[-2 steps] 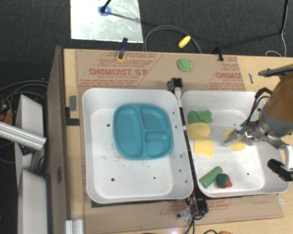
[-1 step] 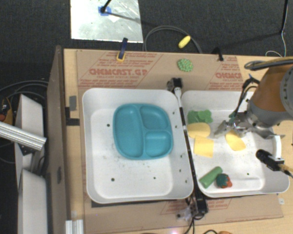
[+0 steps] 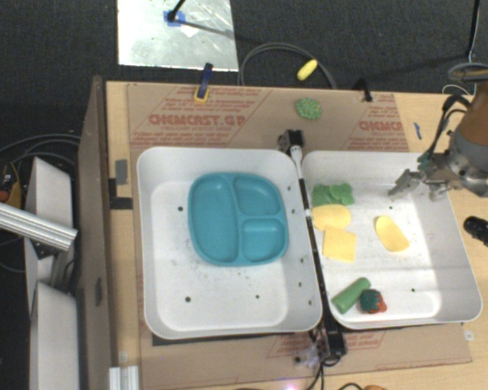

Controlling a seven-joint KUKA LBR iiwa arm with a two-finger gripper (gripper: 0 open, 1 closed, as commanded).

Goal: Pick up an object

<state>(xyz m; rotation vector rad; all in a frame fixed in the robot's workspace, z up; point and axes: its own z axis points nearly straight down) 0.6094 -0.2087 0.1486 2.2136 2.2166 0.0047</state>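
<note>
Nothing is lifted yet: the end effector (image 3: 408, 184) hovers with fingers spread and bare above the right bin (image 3: 455, 295), every food piece, including the yellow slice (image 3: 391, 233), lying ungrasped.

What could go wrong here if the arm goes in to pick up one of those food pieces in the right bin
1. The green leafy piece, yellow piece and yellow slice sit clustered by the divider, so a grasp there might catch two or nudge neighbours.
2. The gripper hovers near the right bin's far edge; the yellow oval piece looks flat and may slip.
</note>
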